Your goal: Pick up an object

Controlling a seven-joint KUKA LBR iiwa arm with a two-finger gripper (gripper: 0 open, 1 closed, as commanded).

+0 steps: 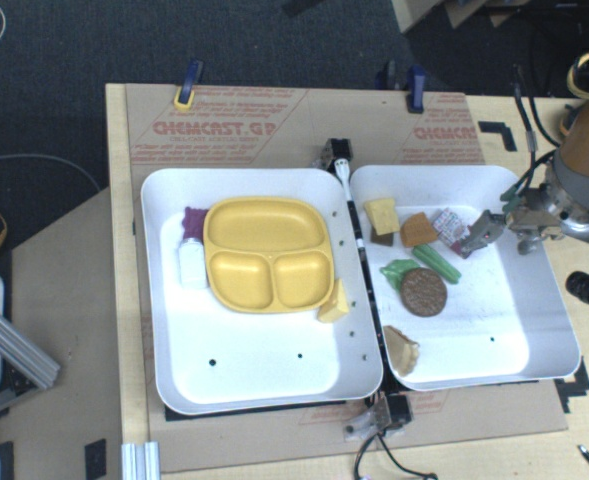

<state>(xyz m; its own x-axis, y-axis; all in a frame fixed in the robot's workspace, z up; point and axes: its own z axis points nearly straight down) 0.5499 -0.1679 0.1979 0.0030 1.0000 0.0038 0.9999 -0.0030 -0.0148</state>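
My gripper (pixel 477 237) reaches in from the right over the right bin (pixel 534 308), its tip low beside a small red-and-white packet (pixel 448 222). Just left of that lie an orange-brown chunk (pixel 418 230) and a pale yellow block (pixel 380 215). A green pod-shaped item (pixel 432 262) lies below the packet, with a round brown disc (pixel 424 292) under it. A tan scrap (pixel 401 350) rests at the bin's front left corner. Nothing shows in the gripper's hold.
The left bin (pixel 254 368) holds a yellow divided plate (pixel 269 252), a white bottle with a purple cap (pixel 191 253) at its left and a yellow wedge (pixel 334 305) at its lower right. The ridge between the bins (pixel 362 268) runs between them.
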